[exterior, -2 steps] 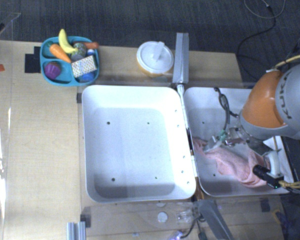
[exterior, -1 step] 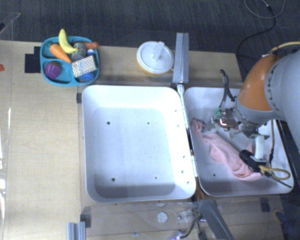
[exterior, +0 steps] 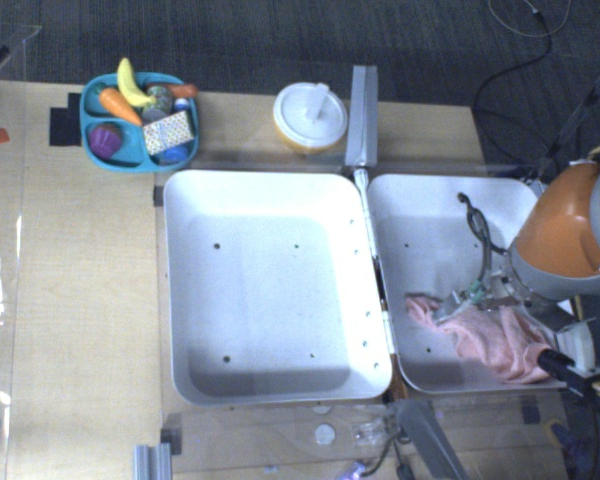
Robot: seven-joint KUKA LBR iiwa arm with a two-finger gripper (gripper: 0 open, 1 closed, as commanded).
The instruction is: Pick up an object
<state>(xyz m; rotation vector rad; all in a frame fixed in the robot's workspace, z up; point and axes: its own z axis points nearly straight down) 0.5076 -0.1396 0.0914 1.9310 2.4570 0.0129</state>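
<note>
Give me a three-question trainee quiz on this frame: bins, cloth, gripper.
1. True or false: the pink cloth lies in the left bin.
2. Which is nearest the gripper? A) white lidded cup B) pink cloth C) blue tray of toy food
3. From which side of the view does the arm reach in?

Key: 1 false, it lies in the right bin; 2 B; 3 the right.

Two shallow white bins sit side by side: the left bin and the right bin. One pink cloth lies in the right one. One blue divided tray holds one toy banana, one toy carrot and one purple piece. One white-lidded round container stands behind the bins.
</note>
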